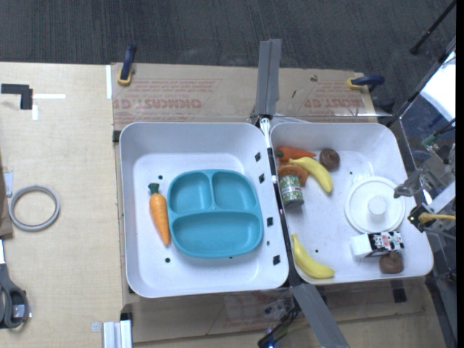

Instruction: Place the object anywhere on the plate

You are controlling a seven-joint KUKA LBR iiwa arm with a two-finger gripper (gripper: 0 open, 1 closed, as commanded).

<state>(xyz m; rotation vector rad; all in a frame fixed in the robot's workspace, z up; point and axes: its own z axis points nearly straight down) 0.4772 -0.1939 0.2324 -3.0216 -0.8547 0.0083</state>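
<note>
At the right edge of the camera view, over the outer wall of the right bin (406, 147): the gripper (417, 201), just beside the white disc (375, 206), with nothing visibly in it and no telling how wide it stands

In that same bin: two bananas (312, 261), a small can (291, 191), an orange piece (293, 153), two brown lumps (330, 158) and a printed box (377, 243). Hard to say which of these is the object to move; probably one of those nearest the gripper, though not yet picked up

In the left bin (138, 194): the blue plate (215, 213), divided into three compartments, all bare, with a carrot (159, 214) just beside its left rim

For a clean step: choose a piece standing apart from its neighbours, come straight down and close across its narrow side. Lift well clear of the divider between the bins before crossing. Release low over the large front compartment, away from the plate's rim and the carrot, to stop the piece rolling off
</note>
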